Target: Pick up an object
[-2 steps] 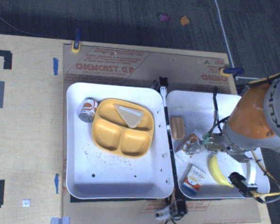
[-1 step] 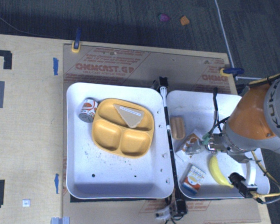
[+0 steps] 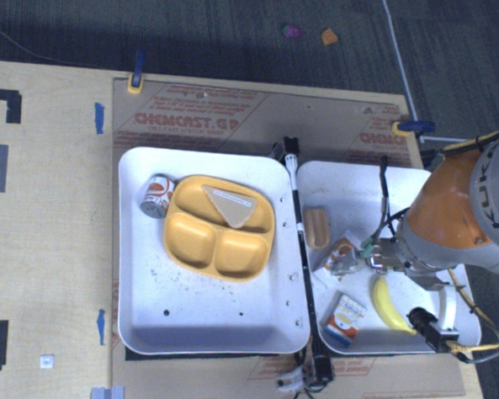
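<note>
Glossy yellow plastic on the divided tray (image 3: 218,235), smooth white sheen on both bins (image 3: 216,327), a shiny metal can (image 3: 156,195), matt brown board (image 3: 238,118) underneath, waxy banana (image 3: 388,304).

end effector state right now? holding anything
end effector: cannot be told; it sits low in the right bin beside the snack packet, above the banana.

Yellow banana (image 3: 386,304) lying flat near the right bin's (image 3: 352,180) front edge.
</note>
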